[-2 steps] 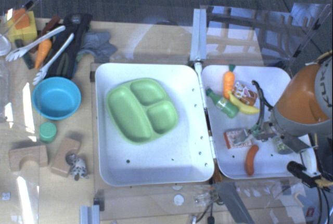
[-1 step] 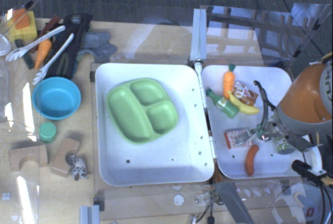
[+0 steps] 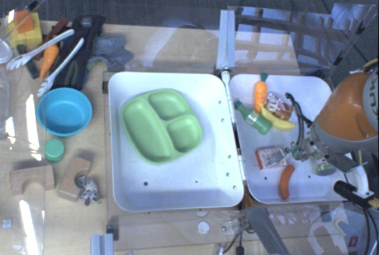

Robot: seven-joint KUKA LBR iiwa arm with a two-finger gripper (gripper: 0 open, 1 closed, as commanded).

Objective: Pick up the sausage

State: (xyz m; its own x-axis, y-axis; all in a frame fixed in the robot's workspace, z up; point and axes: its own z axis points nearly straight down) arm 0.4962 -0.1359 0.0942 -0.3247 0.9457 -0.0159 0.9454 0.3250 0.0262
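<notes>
The sausage is a short red-brown link lying nearly upright in the picture, close to the front wall of the right bin. My gripper hangs just beyond the sausage's far end, a little to its right, beside a red and white packet. Nothing can be seen held in it. The grey arm with its orange band covers the bin's right side.
A carrot, a banana, a snack packet and a green bottle lie in the right bin's far half. The left bin holds a green divided plate. A blue bowl, wooden blocks and utensils sit on the bench at left.
</notes>
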